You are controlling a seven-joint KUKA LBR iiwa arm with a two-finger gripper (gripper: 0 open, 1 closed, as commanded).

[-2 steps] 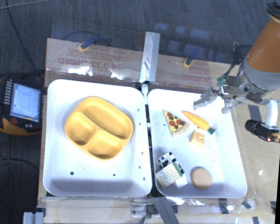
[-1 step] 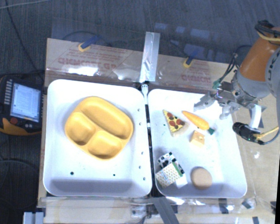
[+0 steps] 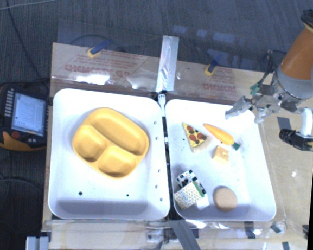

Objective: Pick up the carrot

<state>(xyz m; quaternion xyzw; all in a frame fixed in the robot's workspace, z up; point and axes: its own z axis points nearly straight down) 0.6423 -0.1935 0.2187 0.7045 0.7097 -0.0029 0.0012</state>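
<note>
Gripper [image 3: 249, 109] hangs over the right bin [image 3: 266, 175] at its one o'clock corner, fingers spread, nothing between them; the carrot [image 3: 219, 133] lies in that bin's upper half, at seven o'clock from the gripper, apart from it; pizza slice [image 3: 194, 136] just beside the carrot at nine o'clock; cheese wedge [image 3: 221, 153] near at six o'clock; yellow divided tray [image 3: 110, 141] sits in the left bin [image 3: 58, 189].

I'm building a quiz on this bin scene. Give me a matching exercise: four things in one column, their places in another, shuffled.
Things:
1. carrot
2. yellow divided plate
3. pizza slice
4. round bun

Places:
A. left bin
B. right bin, near front edge
C. right bin, far side, just right of the pizza
D. right bin, beside the centre divider, far side

Pairs: 1-C, 2-A, 3-D, 4-B
</note>
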